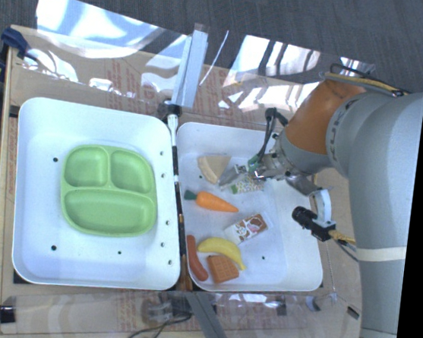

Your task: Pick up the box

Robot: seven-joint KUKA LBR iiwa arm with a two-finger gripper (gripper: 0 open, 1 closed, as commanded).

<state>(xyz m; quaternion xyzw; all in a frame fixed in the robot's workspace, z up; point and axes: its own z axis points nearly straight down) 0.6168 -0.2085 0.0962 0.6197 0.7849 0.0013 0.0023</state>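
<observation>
Above cheese (pixel 213 167), gripper (pixel 243 176) (box (pixel 247 227) apart)

Robot lab — bench (pixel 65 299), twin white bins (pixel 34 181), toy food.

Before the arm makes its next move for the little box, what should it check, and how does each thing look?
1. Box lies in the right bin: ok.
2. Box top uncovered: ok; the carrot and banana lie near but apart.
3. Gripper over the box: not ok; it sits higher in the view, by the cheese wedge.
4. Fingers' opening: cannot tell.
5. Box held: not ok.
</observation>
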